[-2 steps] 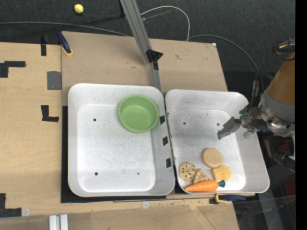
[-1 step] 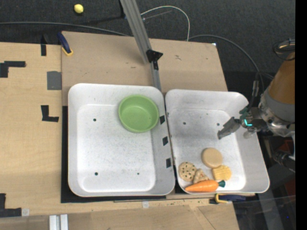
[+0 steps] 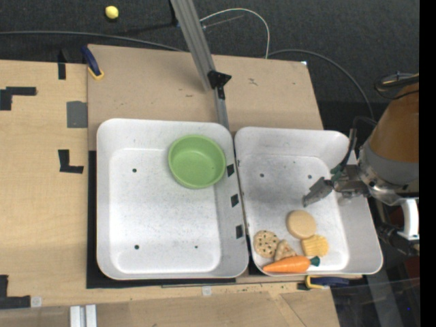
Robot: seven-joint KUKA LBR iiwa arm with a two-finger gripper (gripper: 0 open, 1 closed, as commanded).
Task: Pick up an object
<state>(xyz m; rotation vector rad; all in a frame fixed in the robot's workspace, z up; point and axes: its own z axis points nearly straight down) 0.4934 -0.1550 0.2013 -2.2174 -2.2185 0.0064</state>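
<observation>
The gripper hangs over the right bin, arm cut off.

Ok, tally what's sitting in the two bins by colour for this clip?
Green: 1, the bowl in the left bin.
Orange: 1, the carrot in the right bin.
Tan or yellow: 4, the round piece, ridged piece, speckled cookie and small piece.
Total: 6.

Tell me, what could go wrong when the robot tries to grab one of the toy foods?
The cookie, round biscuit, yellow piece and carrot sit bunched in the right bin's corner, so the gripper may nudge neighbours or pinch two. The wall there could block it.
</observation>
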